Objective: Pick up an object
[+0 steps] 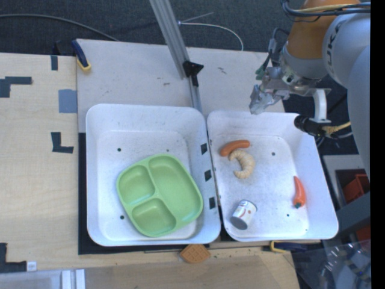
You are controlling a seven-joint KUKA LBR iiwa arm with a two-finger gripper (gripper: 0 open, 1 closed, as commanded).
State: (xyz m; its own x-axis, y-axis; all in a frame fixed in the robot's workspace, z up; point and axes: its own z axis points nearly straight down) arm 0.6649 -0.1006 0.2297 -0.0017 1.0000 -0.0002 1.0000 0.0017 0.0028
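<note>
The right bin holds an orange sausage, a pale croissant-shaped pastry just below it, a small silver can lying on its side near the front, and an orange carrot by the right wall. My gripper hangs above the bin's back rim, up and to the right of the sausage, with nothing visibly held.
A green three-compartment plate lies in the left bin. A grey metal pole slants over the back of the bench. A brown cookie-like piece sits on the bench in front of the bins.
</note>
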